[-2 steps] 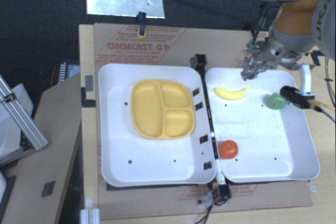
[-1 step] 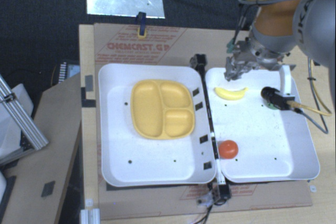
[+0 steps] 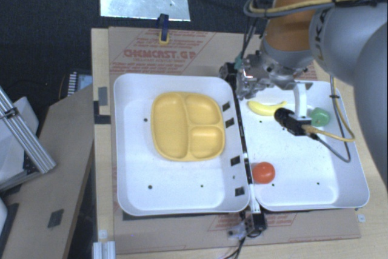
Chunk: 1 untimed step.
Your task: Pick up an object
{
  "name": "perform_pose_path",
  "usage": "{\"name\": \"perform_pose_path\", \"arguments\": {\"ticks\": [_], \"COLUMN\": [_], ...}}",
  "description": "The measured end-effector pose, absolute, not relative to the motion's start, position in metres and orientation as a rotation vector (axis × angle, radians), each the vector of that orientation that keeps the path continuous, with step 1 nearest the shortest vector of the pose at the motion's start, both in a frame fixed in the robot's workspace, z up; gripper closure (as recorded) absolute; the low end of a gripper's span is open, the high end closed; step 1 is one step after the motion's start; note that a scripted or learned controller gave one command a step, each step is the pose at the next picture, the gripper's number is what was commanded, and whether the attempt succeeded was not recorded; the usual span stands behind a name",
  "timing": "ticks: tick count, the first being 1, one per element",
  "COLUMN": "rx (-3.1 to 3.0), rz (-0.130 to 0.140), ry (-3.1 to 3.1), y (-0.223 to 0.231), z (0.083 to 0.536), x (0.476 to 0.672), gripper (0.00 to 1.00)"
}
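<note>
The right bin holds a yellow banana near its far left, a small green object to the banana's right, and an orange-red round object near the front left. My gripper hangs low over the bin's far left corner, just behind the banana, with the grey wrist and orange band above it. Nothing is visibly held.
The left bin carries a yellow divided plate. A black-tipped part with a yellow cable hangs from the arm between the banana and the green object. A ridge divides the bins.
</note>
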State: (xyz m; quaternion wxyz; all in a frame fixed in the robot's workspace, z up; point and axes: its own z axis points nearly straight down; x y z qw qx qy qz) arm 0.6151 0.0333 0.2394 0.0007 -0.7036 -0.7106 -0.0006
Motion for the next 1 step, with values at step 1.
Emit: {"name": "perform_pose_path", "arguments": {"ticks": [1], "rx": [-2.21], "rz": [-0.004], "ry": [-2.233], "y": [0.0869], "z": [0.2335], "x": [0.6227], "gripper": [1.0]}}
